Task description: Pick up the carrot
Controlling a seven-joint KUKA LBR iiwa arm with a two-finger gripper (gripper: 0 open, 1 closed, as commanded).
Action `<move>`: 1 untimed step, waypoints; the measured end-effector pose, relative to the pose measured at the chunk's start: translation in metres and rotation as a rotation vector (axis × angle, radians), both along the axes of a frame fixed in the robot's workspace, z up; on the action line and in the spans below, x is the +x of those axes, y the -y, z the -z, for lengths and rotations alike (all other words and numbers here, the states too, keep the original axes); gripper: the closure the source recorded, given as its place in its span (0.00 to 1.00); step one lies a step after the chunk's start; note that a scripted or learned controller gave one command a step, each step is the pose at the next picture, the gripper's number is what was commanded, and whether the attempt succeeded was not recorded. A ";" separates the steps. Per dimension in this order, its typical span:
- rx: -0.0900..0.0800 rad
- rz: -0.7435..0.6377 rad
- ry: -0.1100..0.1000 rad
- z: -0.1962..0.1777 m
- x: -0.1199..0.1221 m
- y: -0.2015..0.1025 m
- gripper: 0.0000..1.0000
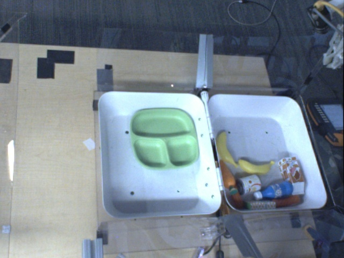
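The carrot (228,177) is an orange stick lying along the left wall of the right bin (258,114), near its front left corner. Its lower end is tucked under a small can (249,185). A yellow banana (232,159) curves just right of the carrot and touches its upper part.
A blue bottle (275,191), a patterned snack packet (292,172) and a red-orange item (287,201) crowd the right bin's front edge. The left bin (115,160) holds a green divided plate (164,137). Cables and pale gear (329,34) sit at the top right.
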State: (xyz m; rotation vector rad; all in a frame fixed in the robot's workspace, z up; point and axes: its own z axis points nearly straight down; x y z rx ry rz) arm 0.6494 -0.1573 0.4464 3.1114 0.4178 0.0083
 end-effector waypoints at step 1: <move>-0.001 -0.011 0.004 -0.011 0.001 -0.003 1.00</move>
